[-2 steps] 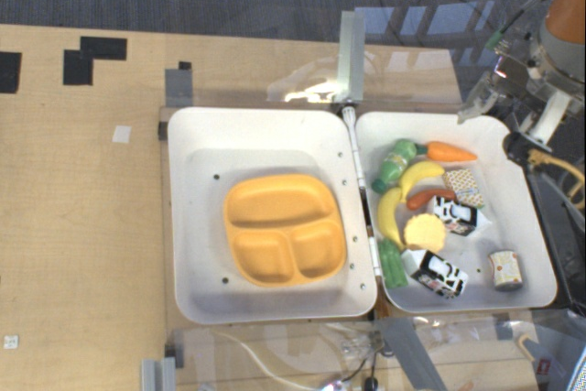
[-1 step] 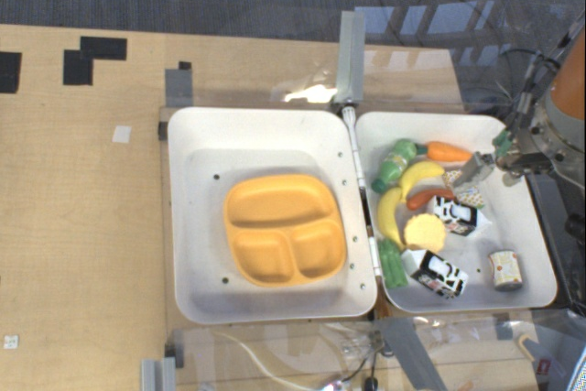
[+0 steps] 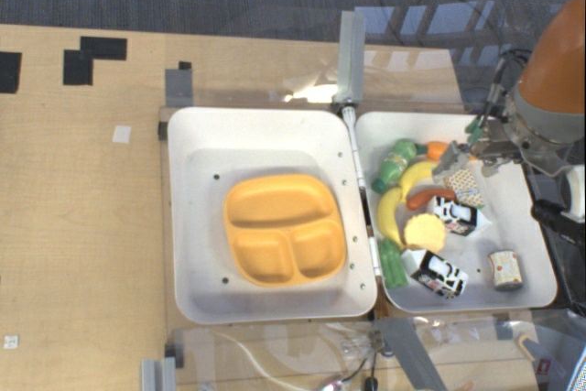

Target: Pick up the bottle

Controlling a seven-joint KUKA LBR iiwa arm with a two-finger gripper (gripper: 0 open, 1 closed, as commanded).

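Camera view from above the bench: my arm (image 3: 554, 87) comes in from the right, its orange band over the far right corner of the right bin (image 3: 540, 293). My gripper (image 3: 469, 151) hangs over the upper part of that bin, just beside an orange carrot (image 3: 438, 148) and a speckled block (image 3: 467, 188). How far my jaws stand apart I cannot make out from this angle, and I see nothing gripped between them.

Two black-and-white patched containers lie in the right bin, and I cannot say for sure which is the bottle. One (image 3: 455, 213) lies near the middle of the bin, just below my gripper and touching a red piece (image 3: 426, 195). The other (image 3: 439, 274) lies tilted near the front edge, beside a green piece (image 3: 392, 263). Between them sits a round yellow disc (image 3: 424, 233).

A banana (image 3: 396, 201) curves along the left side of this bin, with a green pepper (image 3: 396, 158) above it. A small tan box (image 3: 504, 269) stands apart at the right front.

A yellow divided tray (image 3: 279, 229) lies in the middle of the left bin (image 3: 197, 197).
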